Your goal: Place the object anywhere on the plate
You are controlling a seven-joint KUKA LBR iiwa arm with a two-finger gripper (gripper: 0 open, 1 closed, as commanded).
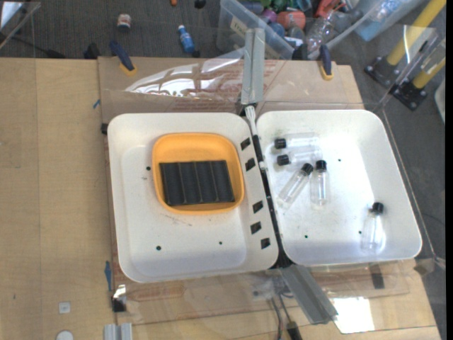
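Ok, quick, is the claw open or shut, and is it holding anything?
Claw: cannot be told from this picture.

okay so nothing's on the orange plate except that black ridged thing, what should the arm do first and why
Probably reach into the right bin and come down over the lone vial near its lower right corner. It lies apart from the clustered vials, so it looks easiest to grasp. All vials are in that bin, none on the orange plate in the left bin.
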